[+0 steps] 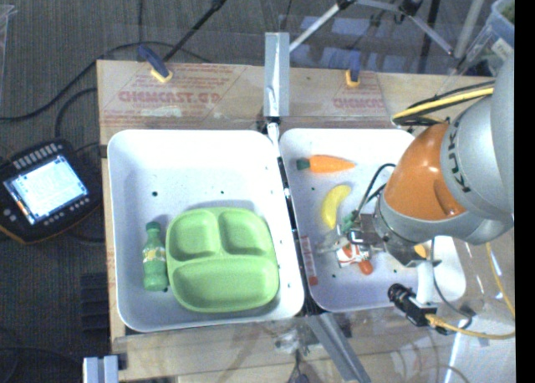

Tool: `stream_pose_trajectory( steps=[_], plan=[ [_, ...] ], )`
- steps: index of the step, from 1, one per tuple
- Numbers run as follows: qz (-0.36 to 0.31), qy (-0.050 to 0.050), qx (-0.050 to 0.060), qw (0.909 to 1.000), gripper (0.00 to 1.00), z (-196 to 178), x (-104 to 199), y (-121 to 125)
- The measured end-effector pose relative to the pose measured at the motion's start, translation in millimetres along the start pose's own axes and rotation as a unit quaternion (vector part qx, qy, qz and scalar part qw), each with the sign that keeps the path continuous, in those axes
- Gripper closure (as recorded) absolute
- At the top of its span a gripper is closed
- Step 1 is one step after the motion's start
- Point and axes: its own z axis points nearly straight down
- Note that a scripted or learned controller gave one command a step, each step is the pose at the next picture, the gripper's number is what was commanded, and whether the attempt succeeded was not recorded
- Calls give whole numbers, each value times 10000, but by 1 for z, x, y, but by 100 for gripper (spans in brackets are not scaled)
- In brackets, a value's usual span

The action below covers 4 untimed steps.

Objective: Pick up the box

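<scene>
Right now I see the gripper (354,245) low in the right bin (311,206), beside the banana (335,203); I cannot tell the fingers' state.

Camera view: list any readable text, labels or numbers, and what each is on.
"KU", the visible start of larger lettering, on the grey arm near the orange band.
Red print, roughly "CHEMCAST", upside down on the brown board behind the left bin; too blurred to confirm.
More red print on the board behind the right bin: unreadable.
Handheld screen: too small.
Green bottle label: blurred.

Grey arm (493,164), orange wrist band (426,176)
</scene>
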Motion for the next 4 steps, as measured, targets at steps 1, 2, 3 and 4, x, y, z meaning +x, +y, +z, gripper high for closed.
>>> stream_pose_trajectory(
  steps=[1, 2, 3, 4],
  plan=[
    [-4, -34, 56, 10000, 100, -146, 48, -6],
    [1433, -41, 74, 9896, 100, -84, 104, -12],
    [19, -37, 56, 10000, 100, -136, 63, -7],
    [411, -31, 70, 9991, 100, -84, 128, -13]
  ],
)
